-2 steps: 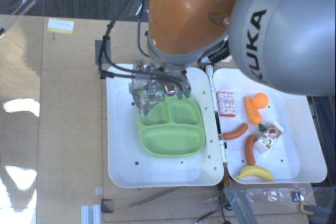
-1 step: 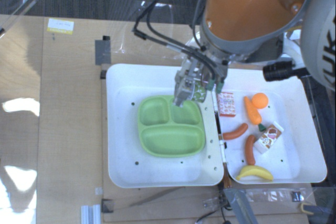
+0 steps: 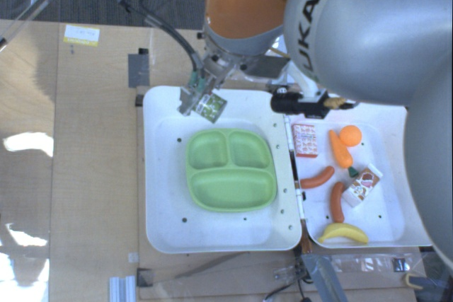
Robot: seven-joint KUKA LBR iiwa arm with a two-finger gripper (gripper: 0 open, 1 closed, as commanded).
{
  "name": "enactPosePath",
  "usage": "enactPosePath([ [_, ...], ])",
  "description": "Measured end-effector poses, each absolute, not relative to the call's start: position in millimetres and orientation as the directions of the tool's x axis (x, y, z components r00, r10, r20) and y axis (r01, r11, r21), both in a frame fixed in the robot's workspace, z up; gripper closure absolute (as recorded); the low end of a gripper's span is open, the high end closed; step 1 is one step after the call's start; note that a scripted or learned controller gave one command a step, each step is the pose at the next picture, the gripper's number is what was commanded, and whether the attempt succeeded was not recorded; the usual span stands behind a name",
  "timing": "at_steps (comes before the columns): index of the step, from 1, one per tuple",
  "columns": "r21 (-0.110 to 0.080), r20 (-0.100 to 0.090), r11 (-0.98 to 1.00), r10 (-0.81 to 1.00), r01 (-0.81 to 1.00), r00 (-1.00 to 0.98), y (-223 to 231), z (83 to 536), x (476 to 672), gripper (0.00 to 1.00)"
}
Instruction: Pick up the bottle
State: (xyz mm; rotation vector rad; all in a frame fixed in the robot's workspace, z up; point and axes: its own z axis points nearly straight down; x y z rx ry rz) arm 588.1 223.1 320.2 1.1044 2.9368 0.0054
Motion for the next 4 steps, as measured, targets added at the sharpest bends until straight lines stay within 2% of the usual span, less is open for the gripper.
enactPosePath([
  [1, 0.004, -0.005, 0.982, 0.190, 0.190, -0.982, 194.4, 238.8, 611.6, 1.00],
  [2, 0.002, -0.007, 0.989, -0.146, -0.146, -0.989, 132.5, 125.4, 617.4, 1.00],
  [3, 0.006, -0.014, 1.000, 0.025, 0.025, -1.000, 192.1, 280.5, 654.1, 1.00],
  [4, 0.000, -0.010, 0.976, -0.220, -0.220, -0.975, 76.4, 248.6, 638.9, 1.00],
])
